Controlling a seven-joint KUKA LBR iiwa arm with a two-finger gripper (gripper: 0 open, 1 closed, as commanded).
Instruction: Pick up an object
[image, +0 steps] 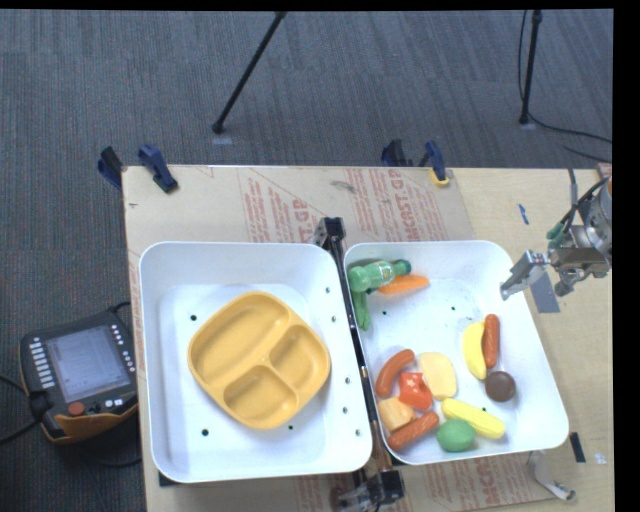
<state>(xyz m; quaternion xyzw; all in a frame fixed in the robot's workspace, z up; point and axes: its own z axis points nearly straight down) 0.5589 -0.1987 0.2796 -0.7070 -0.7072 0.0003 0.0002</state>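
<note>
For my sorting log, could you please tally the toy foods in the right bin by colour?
Green: 3 (bottle, pod, round piece)
Orange or red: 6, including a carrot and sausages
Yellow or cream: 3
Brown: 1
Total: 13, though the clustered pieces are hard to separate.

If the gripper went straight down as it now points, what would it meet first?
Most likely the right-hand white bin's right rim or the bare floor just inside it. The gripper hangs above that edge, apart from the toy food; the yellow banana-shaped piece lies further in. Depth is uncertain.
</note>
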